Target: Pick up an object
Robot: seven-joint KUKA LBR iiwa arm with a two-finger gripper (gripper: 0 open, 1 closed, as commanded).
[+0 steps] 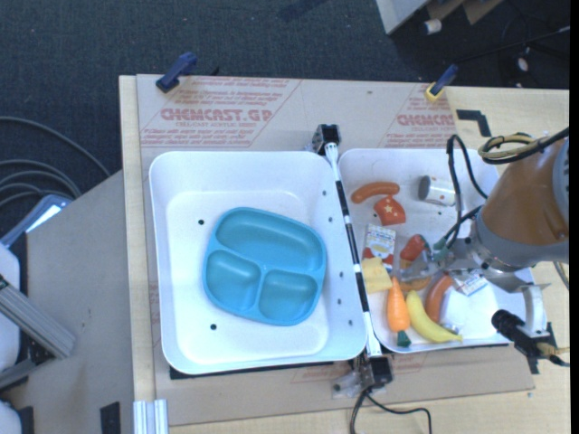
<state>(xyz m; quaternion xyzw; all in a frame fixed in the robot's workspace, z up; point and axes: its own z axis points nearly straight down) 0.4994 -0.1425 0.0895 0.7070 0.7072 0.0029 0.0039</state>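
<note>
Camera view, looking down at a slant on a bench (271, 107) surfaced with pale board printed in red lettering, bearing two shallow white bins side by side. The left bin (176, 242) holds a blue sectioned plate (264, 265) lying flat near its middle, with bare white floor on all sides between the plate and the bin walls. The right bin (398, 163) is crowded: a sausage (374, 191) lies near its far end, a red strawberry-like piece (390, 210) just below it, a small grey and white cylinder (436, 190) to the right, a printed packet (380, 240) beside the shared wall, a yellow block (375, 273) against that wall, and an orange carrot (397, 307), a banana (429, 320) and a second sausage (439, 295) packed together at the near end. Open floor in this bin is confined to the far corners. A black strip (344, 215) runs along the seam between the two bins, with clamps at both of its ends. The grey arm with its orange band (529, 202) reaches in from the right over the right bin's near half, and the gripper (432, 262) sits low among the objects, just beside a small red item (413, 247); whether it is apart, together or clamped on anything cannot be told. Blue and yellow clamps (176, 70) fix the board's far edge; dark carpet lies beyond the bench, and grey cables (36, 165) curve at the left.
</note>
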